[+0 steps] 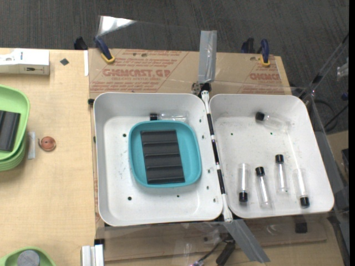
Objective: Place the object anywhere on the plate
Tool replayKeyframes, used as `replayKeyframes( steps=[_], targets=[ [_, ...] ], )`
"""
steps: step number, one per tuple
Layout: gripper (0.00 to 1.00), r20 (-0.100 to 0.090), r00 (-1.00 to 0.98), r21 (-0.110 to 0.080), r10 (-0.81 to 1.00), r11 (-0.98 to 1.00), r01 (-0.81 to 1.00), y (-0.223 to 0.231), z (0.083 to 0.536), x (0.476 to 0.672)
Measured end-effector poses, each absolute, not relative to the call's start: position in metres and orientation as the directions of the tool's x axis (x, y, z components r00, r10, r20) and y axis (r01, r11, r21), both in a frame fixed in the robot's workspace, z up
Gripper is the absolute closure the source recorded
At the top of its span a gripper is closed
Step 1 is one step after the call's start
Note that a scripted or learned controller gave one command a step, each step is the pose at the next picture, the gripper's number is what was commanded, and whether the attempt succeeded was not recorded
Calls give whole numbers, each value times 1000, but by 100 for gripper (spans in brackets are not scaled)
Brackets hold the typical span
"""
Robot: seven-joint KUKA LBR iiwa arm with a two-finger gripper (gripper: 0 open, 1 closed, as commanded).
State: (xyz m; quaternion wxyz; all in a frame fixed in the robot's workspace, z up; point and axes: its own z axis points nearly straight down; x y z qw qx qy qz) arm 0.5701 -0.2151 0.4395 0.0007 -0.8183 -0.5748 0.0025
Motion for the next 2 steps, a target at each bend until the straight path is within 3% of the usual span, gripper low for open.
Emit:
replayKeyframes(
  steps=[2],
  targets=[
    [0,-3,339,-4,941,-339,941,-215,439,570]
  ],
)
